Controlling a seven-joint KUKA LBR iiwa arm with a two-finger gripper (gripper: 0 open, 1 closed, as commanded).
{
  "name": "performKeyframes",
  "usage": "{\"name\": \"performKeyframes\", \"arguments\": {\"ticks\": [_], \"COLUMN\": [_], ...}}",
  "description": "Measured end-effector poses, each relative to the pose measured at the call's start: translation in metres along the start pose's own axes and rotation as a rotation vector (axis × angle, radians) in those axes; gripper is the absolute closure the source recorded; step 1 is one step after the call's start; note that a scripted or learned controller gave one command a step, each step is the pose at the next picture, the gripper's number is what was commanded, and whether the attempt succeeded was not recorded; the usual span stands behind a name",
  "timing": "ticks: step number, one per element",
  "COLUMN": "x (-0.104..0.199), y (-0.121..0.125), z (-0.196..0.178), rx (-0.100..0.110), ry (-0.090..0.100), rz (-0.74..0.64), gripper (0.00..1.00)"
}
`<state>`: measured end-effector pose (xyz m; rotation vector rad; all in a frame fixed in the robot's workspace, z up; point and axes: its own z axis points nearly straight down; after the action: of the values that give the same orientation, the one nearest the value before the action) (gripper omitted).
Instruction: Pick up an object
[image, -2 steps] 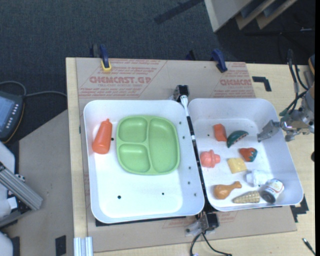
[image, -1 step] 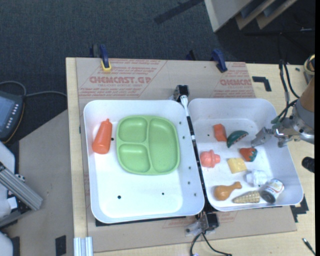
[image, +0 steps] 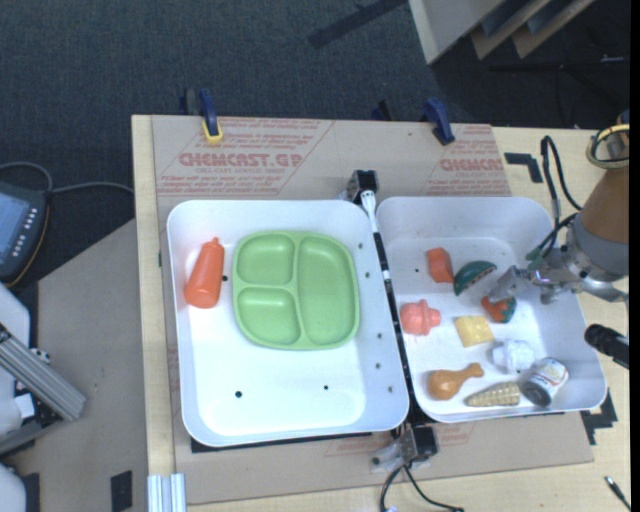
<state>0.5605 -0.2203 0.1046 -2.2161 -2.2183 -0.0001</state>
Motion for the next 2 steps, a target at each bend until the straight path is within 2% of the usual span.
{"name": "performKeyframes", "arguments": {"ticks": [1,2], "x": [0.004,0.002], "y": [0.002,0.002], "z": [0.020,0.009], "rx": [-0.002,-0.006], "ry": [0.004,-0.003], "rz": [-0.003,-0.002], "gripper": [0.00,1.00]}}
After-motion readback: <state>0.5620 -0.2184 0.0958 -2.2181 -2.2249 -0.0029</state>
